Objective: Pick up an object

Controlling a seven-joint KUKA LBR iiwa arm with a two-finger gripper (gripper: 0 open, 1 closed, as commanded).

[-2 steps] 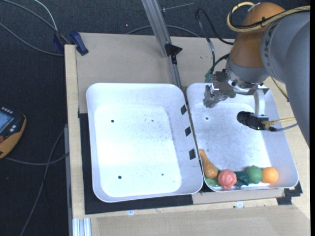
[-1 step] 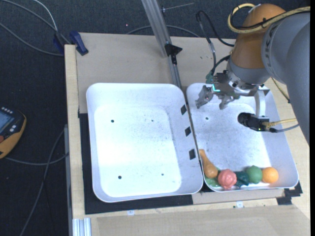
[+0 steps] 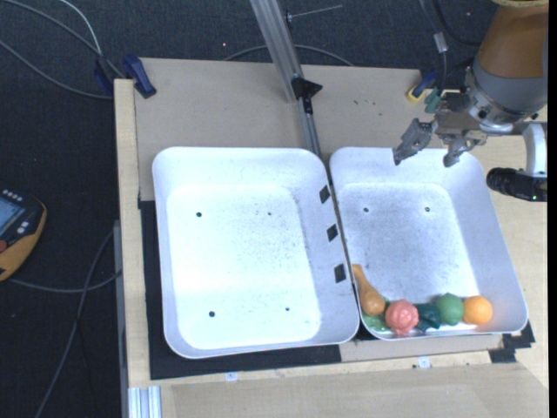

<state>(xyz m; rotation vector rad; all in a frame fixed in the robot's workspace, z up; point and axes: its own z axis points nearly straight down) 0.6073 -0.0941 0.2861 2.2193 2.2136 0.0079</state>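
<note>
Gripper (image 3: 430, 153) hangs over the far rim of the right bin (image 3: 409, 225), near its far corner. Fingers (image 3: 407, 151) splayed apart, nothing between them — open and empty.

Candidates all lie at the opposite end of that bin, huddled along the near wall: an orange carrot-like piece (image 3: 366, 291), a pink ball (image 3: 401, 315), a dark teal piece (image 3: 429, 316), a green ball (image 3: 450, 306), an orange ball (image 3: 477, 310). They sit touching or just beside one another in a row running left to right along the wall.

Key relation — the cluster is well apart from the fingers, straight toward the camera down the length of the bin, with the bare speckled floor between. So the coming move, as I judge it, is a long travel toward the near wall, then a descent.

The carrot-like piece has its long axis slanted, thin end up toward the bin's left wall, fat end down against the pink ball; fingers would best close across that axis. The orange ball at the right end has the freest flank. Crowding and the sloped wall make a clean grip doubtful.

Left bin (image 3: 244, 251) on the table (image 3: 218, 103) holds nothing to go for.
</note>
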